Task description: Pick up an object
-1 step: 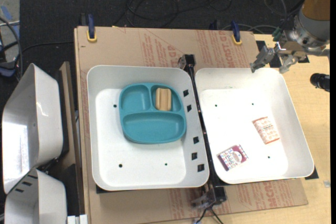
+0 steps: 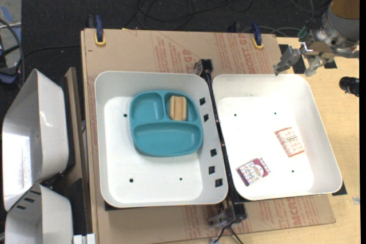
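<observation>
A: Biggest candidate, the teal plate [image 2: 166, 133] in the left bin [image 2: 114, 180]; stiff, slick, take its rim; the wooden block [image 2: 178, 108] sits in its compartment.

B: Pincer [image 2: 297, 62] hovers beyond the right bin [image 2: 326, 180], spread, holding nothing; two flat packets, orange [image 2: 290, 142] and purple [image 2: 253, 171], look hard to pinch.

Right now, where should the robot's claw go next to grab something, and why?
Probably toward the near side and down over the orange-and-white packet in the right bin. The gripper hangs open above that bin's far edge, holding nothing, and that packet looks nearest; the purple packet lies farther.
</observation>
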You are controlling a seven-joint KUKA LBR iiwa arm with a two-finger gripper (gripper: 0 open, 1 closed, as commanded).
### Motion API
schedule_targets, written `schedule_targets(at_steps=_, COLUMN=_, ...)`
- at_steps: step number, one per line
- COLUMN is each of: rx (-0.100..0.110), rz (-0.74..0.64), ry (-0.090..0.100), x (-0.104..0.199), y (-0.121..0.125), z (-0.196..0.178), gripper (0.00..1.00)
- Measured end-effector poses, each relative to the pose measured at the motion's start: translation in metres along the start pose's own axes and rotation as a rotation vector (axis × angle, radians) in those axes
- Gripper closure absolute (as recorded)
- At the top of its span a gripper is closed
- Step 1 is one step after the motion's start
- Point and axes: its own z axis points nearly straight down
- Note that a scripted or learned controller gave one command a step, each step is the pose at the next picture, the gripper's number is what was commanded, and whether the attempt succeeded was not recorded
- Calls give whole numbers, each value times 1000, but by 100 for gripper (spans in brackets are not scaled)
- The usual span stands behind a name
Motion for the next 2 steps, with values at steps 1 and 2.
schedule_targets(at_steps=1, rx=3, rz=1, ry=1, x=-1, y=4, z=44, gripper=0)
schedule_targets(at_steps=2, rx=3, rz=2, ry=0, x=-7, y=3, z=88, gripper=0)
